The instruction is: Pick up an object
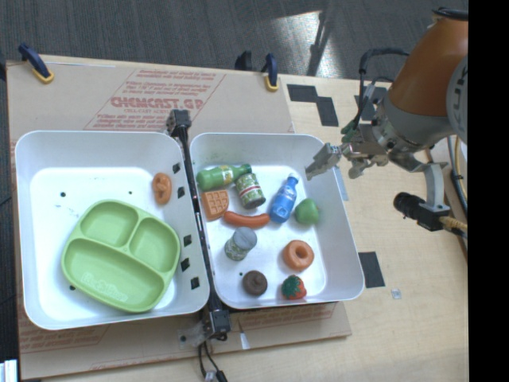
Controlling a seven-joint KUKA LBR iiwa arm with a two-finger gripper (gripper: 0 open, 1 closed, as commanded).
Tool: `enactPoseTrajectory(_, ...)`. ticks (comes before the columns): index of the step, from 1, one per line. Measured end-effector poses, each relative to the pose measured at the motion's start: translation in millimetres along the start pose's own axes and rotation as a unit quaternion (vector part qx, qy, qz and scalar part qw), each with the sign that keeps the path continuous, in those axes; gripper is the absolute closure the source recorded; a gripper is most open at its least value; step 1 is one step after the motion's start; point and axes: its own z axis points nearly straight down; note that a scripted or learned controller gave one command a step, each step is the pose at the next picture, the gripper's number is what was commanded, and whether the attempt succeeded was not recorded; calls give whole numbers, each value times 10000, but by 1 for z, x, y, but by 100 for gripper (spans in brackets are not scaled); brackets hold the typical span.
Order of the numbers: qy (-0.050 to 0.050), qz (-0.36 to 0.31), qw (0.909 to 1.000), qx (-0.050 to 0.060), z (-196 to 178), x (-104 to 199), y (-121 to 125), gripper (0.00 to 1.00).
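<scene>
Presently: pincer [328, 161], state unreadable, poised over right bin's [343, 213] upper rim, placed for reaching bottle [283, 199] and ball [306, 211].

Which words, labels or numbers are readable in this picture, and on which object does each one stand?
"CHEMCAST GP": red print on the brown protective sheet behind the bins; the smaller red lines around it are too blurred to read.
Labels on the green bottle, the small jar and the blue bottle: too small to read.
</scene>
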Motion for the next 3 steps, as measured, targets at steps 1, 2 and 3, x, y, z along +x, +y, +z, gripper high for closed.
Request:
enactPoseTrajectory(1,4,-4,10000,-2,188,-17,-26,0)
enactPoseTrajectory(2,1,-17,10000,2,188,25,17,0)
enactPoseTrajectory(3,-1,-26,10000,10,178,25,17,100)
